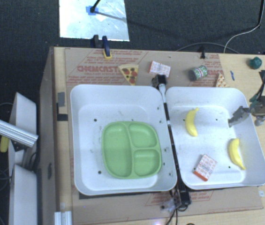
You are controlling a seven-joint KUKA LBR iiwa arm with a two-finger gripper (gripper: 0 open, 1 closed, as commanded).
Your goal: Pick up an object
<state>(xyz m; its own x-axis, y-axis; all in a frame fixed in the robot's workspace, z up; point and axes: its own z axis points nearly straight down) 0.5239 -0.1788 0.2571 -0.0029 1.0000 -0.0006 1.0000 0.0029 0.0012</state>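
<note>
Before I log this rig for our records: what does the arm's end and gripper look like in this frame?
At the right edge, the gripper is grey metal, a blunt angular piece pointing into the right bin. Behind it sit dark linkages and cables. Details are blurry.

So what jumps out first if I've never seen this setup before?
Probably the green divided plate, alone in the left bin. Then two yellow bananas and a small red-and-white packet in the right bin, with the arm's gripper poking in over its right edge.
</note>
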